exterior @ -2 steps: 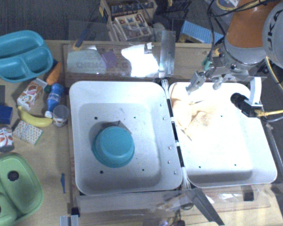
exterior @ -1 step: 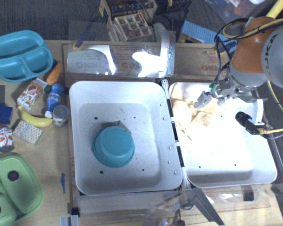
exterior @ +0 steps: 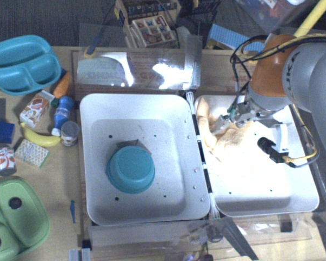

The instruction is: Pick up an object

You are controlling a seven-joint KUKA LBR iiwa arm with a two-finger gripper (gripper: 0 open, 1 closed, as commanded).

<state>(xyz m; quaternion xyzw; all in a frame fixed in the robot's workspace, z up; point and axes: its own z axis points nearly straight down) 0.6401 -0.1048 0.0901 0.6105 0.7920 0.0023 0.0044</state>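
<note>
Left bin [exterior: 92, 118] holds a teal bowl [exterior: 131, 169], upside down near its middle. Right of that bin, the right bin [exterior: 271, 200] holds a pale, bread-like lump [exterior: 220, 137] against its left wall. Grey arm [exterior: 309, 75] reaches over the right bin; claw [exterior: 232, 116] sits low by the lump, just right of it. Can't tell claw open or closed. Best move is probably to centre over the lump, drop straight, close firmly, lift slowly.
</note>
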